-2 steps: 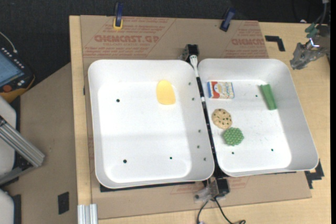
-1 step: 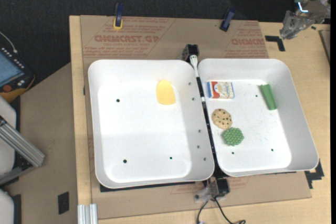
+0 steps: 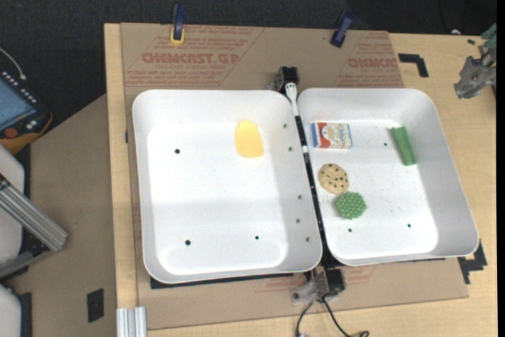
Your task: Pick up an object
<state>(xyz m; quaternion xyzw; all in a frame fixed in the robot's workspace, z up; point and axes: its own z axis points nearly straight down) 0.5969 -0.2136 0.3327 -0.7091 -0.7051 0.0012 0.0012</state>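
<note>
In the left bin point(image 3: 140, 170) lies one yellow rounded piece point(image 3: 249, 139), near the back middle. The right bin point(image 3: 451, 177) holds a small white carton with blue and red print point(image 3: 331, 136), a round chocolate-chip cookie point(image 3: 333, 178), a knobbly green ball point(image 3: 349, 205) and a green bar point(image 3: 403, 145). My gripper point(image 3: 476, 77) hangs at the far right edge of the view, outside the right bin's back right corner and well away from every object. Nothing shows between its fingers.
Both bins rest on a brown cardboard sheet point(image 3: 237, 51) held by two blue clamps point(image 3: 178, 21) at the back. A black hinge strip point(image 3: 304, 170) runs between the bins. Grey metal framing point(image 3: 28, 213) stands at the left.
</note>
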